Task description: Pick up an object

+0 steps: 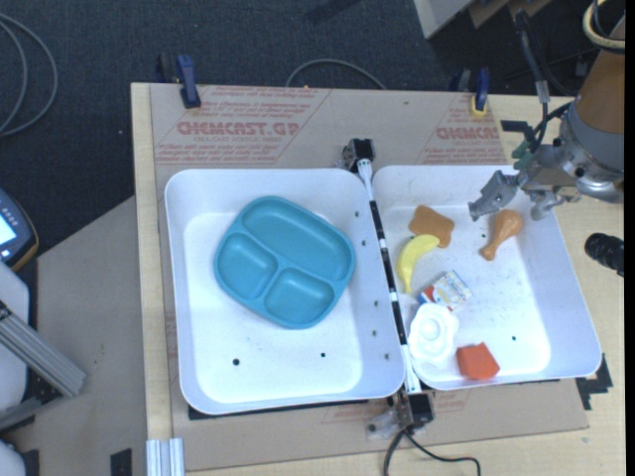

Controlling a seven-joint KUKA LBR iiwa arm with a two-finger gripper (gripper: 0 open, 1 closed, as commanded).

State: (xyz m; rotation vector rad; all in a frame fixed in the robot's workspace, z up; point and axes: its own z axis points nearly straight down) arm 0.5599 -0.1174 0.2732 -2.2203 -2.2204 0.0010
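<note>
In the right bin [571, 296] lie a tan drumstick toy [502, 233], a brown chunk [432, 224], a yellow banana [417, 257], a small striped packet [449, 288], a white cup-like piece [434, 333] and an orange-red block [477, 362]. My gripper [514, 202] hangs over the bin's far right part, just above the drumstick's thick end. Its fingers [487, 199] are spread open, and nothing sits between them.
A blue divided plate [286, 261] lies in the left bin [198, 345]. The ridge between the two bins [382, 266] runs down the middle. Clamps [185, 70] stand at the board's far edge. The arm's body fills the upper right.
</note>
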